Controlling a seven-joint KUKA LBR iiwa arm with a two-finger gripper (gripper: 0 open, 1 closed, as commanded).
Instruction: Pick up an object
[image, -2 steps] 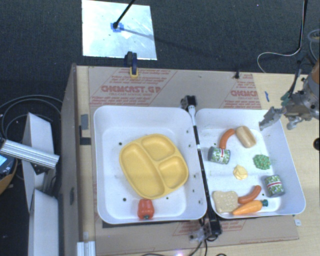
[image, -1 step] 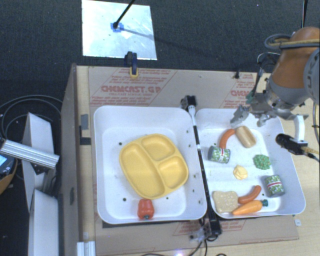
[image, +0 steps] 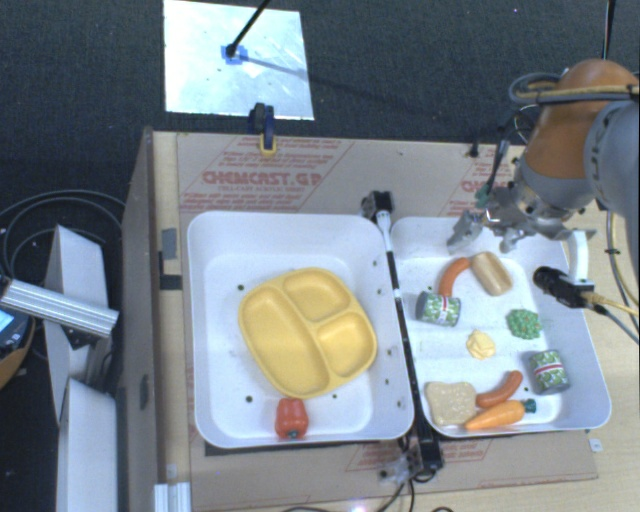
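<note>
My hand (image: 488, 232) hangs at the upper right of the frame over the far end of the right shallow white bin (image: 598, 395), its two grey fingers spread apart and holding nothing, just above the tan bread roll (image: 490, 272) beside the curved orange sausage (image: 452, 275).

A brown cardboard sheet (image: 300, 165) with red lettering is lying under both bins. A yellow-and-black clamp (image: 263, 127) is gripping its far edge. Beyond it, a shiny metal plate (image: 235, 60) is resting on dark carpet. Black cables (image: 40, 215) are curling at left, beside a white box (image: 85, 270).
</note>
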